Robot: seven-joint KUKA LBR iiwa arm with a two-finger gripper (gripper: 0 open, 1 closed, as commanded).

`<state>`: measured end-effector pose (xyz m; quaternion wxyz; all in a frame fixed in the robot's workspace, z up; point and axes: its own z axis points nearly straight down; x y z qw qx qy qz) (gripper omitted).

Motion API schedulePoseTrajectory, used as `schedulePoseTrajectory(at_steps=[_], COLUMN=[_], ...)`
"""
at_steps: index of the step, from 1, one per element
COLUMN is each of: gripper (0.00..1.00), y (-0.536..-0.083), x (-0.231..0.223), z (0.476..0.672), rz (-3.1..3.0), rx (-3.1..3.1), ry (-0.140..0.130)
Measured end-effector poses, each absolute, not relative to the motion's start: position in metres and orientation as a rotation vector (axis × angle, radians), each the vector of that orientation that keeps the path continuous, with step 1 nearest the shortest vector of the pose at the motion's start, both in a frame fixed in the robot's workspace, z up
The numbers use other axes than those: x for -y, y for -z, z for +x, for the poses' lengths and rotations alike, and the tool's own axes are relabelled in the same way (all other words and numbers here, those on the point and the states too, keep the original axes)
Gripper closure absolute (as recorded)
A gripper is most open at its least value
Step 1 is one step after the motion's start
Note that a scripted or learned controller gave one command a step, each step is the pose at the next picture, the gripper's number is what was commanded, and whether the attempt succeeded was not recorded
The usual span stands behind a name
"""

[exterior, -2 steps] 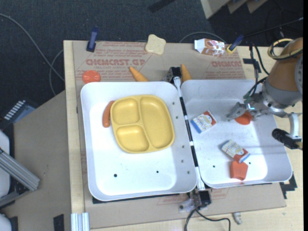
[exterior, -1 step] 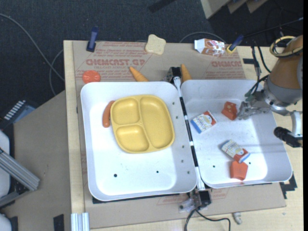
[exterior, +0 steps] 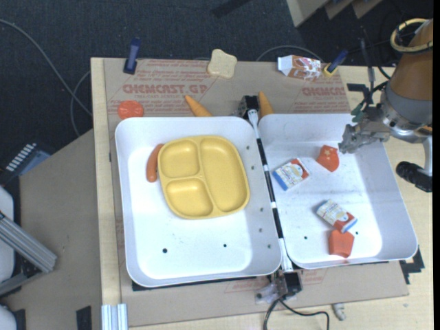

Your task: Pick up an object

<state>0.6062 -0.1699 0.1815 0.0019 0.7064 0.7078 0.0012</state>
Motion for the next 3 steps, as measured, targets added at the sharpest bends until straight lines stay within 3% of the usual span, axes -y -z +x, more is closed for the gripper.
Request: schedulePoseTrajectory(at_steps=[1, 2, 3], gripper=[0.0, 0.0, 0.0], y=[-0.18, -0.084, -0.085], x=[0.17, 0.165, 0.186], z=[0.605, 0.617, 0.628], rz=[2.219, 2.221, 2.219], rx=[-2.222, -2.224, -2.22], ry=[0.0, 0.001, -0.001])
